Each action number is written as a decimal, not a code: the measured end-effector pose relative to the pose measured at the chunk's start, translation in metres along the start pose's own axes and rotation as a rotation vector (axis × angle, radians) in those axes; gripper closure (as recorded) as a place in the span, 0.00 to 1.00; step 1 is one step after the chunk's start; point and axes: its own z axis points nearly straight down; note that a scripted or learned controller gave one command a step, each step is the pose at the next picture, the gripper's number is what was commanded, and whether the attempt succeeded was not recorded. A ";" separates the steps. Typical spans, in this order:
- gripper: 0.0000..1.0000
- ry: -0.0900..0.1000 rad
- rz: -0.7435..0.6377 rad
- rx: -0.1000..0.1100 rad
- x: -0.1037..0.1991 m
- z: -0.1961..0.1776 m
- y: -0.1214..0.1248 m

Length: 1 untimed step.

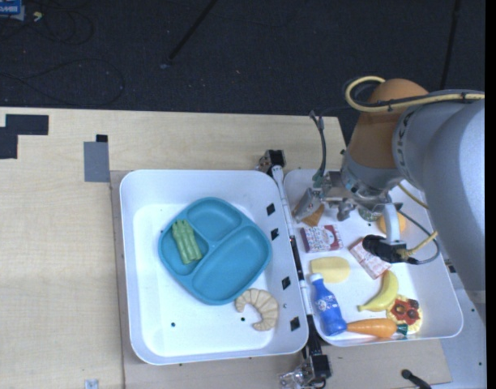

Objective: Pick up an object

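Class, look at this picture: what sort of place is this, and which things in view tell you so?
Probably a robotics lab bench for grasping trials: a grey arm reaches over two white bins of toy food, such as a banana and croissant.

arm [442, 148]: grey shell | orange wrist band | yellow and black cables

No legible text; red-and-white packet [320, 238] and blue bottle [325, 305] label print too small to read.

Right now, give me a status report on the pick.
Gripper low over right bin's far end. Nothing seen held. Banana, bottle, carrot lie nearer.
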 end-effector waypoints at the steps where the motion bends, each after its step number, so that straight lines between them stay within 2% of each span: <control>1: 0.00 -0.003 0.001 -0.004 0.006 0.009 0.000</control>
